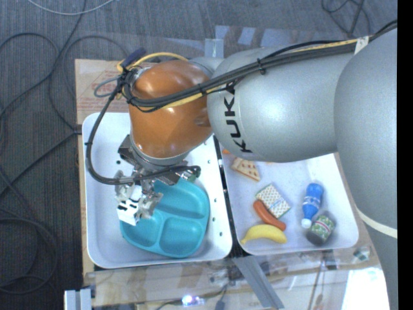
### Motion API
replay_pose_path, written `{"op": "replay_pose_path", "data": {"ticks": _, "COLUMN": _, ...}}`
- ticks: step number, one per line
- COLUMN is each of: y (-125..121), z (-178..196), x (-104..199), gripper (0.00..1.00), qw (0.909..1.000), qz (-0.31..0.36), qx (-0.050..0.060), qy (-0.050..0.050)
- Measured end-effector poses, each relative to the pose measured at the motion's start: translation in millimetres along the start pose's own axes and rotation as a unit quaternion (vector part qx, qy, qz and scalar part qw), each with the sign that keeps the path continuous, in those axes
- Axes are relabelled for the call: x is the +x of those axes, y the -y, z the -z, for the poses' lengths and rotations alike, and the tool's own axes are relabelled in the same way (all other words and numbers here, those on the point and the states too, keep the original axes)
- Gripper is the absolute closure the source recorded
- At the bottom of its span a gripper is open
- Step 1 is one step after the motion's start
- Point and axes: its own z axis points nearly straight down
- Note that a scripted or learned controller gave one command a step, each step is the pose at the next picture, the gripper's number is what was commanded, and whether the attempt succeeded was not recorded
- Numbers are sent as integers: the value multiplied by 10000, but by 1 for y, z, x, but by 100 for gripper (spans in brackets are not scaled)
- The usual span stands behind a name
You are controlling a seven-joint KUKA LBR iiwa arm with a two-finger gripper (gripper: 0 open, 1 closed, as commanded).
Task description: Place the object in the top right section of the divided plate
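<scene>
Dark carpet, desk with two white bins. Left bin [97, 237] — teal divided plastic plate [171, 221], lower centre. End effector [137, 205] at plate's left edge; grip state and carried object cannot tell. Risk — release landing outside the upper-right section.

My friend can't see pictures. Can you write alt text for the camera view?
A grey and orange robot arm holds its gripper over a blue divided plate in the left white bin. The right white bin holds a banana, hot dog, blue bottle and crackers.
</scene>
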Motion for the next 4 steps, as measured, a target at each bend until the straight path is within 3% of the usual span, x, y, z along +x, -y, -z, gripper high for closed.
{"op": "replay_pose_path", "data": {"ticks": 1, "y": 0, "z": 0, "x": 0, "gripper": 0, "qw": 10000, "qz": 1, "qx": 0, "qy": 3}}
{"op": "replay_pose_path", "data": {"ticks": 2, "y": 31, "z": 131, "x": 49, "gripper": 0, "qw": 9988, "qz": 497, "qx": 15, "qy": 20}}
{"op": "replay_pose_path", "data": {"ticks": 3, "y": -3, "z": 208, "x": 49, "gripper": 0, "qw": 9957, "qz": 926, "qx": 18, "qy": 23}}
{"op": "replay_pose_path", "data": {"ticks": 4, "y": -4, "z": 217, "x": 48, "gripper": 100, "qw": 9957, "qz": 924, "qx": 3, "qy": 46}}
